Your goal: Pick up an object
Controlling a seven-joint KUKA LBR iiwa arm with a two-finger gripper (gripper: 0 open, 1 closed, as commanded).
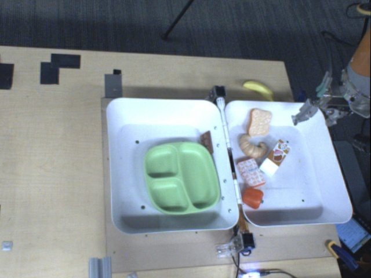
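Dark carpet lies beyond the pale wooden desk (52,172), where we see two white bins side by side. We find a green divided tray (181,177) in the left bin (124,126). In the right bin (324,196) we see a toast slice (259,121), a croissant (253,147), a pink waffle (250,172), a small carton (276,155) and an orange piece (253,197). A banana (257,89) rests on the desk behind. Above the right bin's far right corner hangs the claw (313,110); we cannot tell whether it is parted or closed.
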